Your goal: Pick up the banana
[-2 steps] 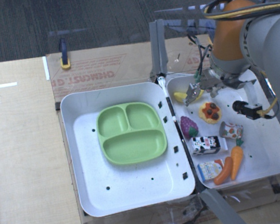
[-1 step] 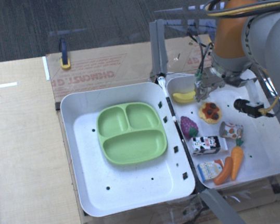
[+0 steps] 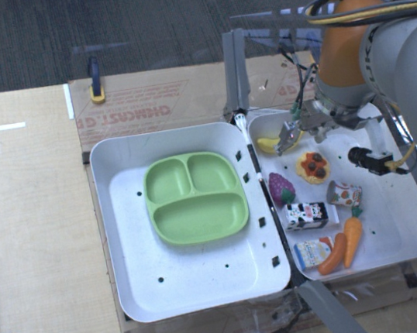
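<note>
I am watching the tool hanging low over the back left corner of the right bin, its tip right beside the banana, which is lying against the bin wall. I cannot tell how its jaws are standing or whether it has any grip on the fruit. I am judging the corner wall is crowding the approach. The other toy foods are lying nearer the front. The green plate is sitting in the left bin on the pale wooden tabletop

Smooth matt green plastic plate; glossy white plastic bins; pale wood-grain bench; brown cardboard sheet
</note>
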{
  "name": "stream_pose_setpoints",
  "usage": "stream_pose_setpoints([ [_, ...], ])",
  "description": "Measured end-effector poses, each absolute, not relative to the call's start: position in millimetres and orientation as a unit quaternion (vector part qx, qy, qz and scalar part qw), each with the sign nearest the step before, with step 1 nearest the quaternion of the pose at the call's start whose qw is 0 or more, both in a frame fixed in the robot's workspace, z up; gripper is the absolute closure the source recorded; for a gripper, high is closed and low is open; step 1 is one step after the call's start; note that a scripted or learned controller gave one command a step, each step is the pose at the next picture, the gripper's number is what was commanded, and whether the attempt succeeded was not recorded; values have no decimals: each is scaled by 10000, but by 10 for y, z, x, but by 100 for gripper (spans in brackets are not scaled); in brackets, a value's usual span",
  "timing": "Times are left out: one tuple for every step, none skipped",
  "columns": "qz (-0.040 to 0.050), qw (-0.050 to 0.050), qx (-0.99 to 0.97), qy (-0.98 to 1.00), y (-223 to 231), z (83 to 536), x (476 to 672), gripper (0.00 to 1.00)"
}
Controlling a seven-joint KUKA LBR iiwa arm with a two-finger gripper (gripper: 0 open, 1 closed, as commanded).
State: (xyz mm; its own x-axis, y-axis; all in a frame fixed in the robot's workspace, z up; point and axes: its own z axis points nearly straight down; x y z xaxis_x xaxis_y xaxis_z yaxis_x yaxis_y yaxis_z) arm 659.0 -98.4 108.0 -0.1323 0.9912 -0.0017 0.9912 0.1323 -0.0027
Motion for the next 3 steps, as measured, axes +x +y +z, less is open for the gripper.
stream_pose_setpoints([
  [19, 0, -6587, -7524, -993, 1160, 6592, 100],
  [6, -9, -5926, -8055, -907, 1910, 6520, 100],
  [-14, -36, -5203, -8540, -1265, 1026, 6132, 100],
])
